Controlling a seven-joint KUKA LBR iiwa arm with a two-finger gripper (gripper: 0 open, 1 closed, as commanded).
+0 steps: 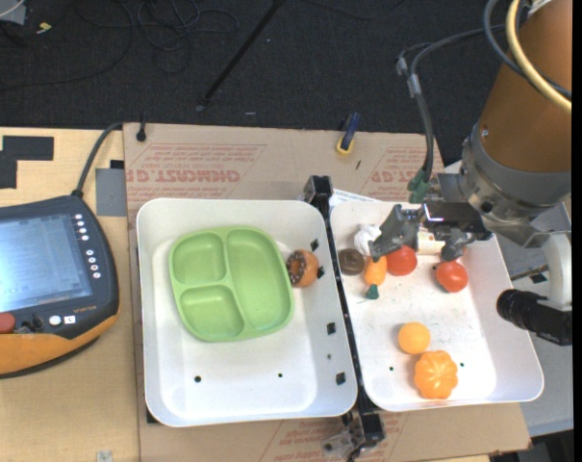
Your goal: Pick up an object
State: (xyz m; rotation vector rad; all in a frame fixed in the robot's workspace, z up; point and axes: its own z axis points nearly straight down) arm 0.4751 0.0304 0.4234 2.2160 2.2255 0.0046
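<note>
Two white bins sit side by side in front of you. The left bin [175,373] holds a green divided tray [231,284], and a small brown and orange object [303,269] lies just beside the tray's right edge, against the bin's right wall.

The right bin [483,373] has the loose items. Near its bottom you see a small pumpkin [436,373] with an orange ball [414,337] just above it, close together. Further up lies a red tomato [452,276] toward the right, and another red tomato [401,260] toward the middle. Just left of that one is a small carrot-like piece [374,272] with a green tip, then a brown disc [351,261] near the bin's left wall. Something white [369,237] lies just behind them.

The gripper [423,243] hangs over the upper part of the right bin, its dark fingers spread to either side of the middle tomato. You cannot tell from this angle whether they touch it or merely hover above it, so no hold is confirmed.
</note>
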